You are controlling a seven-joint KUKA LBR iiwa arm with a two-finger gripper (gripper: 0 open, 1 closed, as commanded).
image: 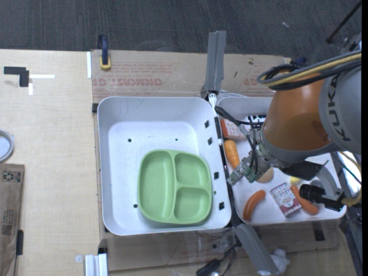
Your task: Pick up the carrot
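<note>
From the camera above, two shallow white bins are seen side by side on the table. In the left bin a green divided plate is placed, with three compartments, and it lies flat near the front right part of that bin.

The right bin is partly covered by the arm, which is seen coming in from the right, with its orange band above the wrist. The pincer is found low over the left part of the right bin, close to the wall between the two bins. Whether it is apart or together cannot be told, because that part is small and blurred, and no object can be seen in it.

The carrot is seen lying in the right bin, just beside the dividing wall, a little behind and to the left of the pincer. Whether it is touched cannot be told. An orange-red sausage-shaped item is laid in front, and a small red and white box is seen near it on the right.
</note>
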